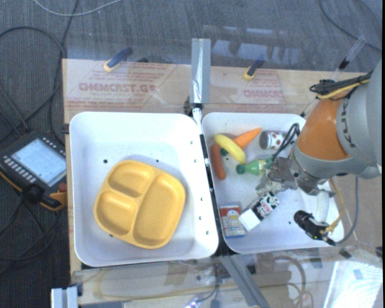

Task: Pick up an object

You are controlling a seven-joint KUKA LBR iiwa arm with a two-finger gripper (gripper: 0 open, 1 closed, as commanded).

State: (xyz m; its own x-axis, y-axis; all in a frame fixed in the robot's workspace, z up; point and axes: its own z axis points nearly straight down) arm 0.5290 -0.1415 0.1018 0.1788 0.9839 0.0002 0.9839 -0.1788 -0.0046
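In the camera view, the right bin (283,235) serves as the landmark: the gripper (273,183) hangs low over its middle, beside a green bottle-like toy (251,167) and just above a small black-and-white patterned object (265,206) on the bin floor. Whether its fingers are spread or pressed together I cannot tell, as the wrist hides them from this angle. Nothing is visibly held. To do the pick well, I judge the arm should centre over one item that stands apart from its neighbours, descend straight, and close only once both sides of the item are bracketed; the crowded upper part of the bin risks nudging neighbours. Counted within that bin: one banana (230,147), two carrots (246,137) (the second, darker one along the left wall), one can (271,139), one small red-and-white carton (231,220), one white block (249,221). Left of the bin, the other bin (90,133) holds one yellow divided tray (140,203).
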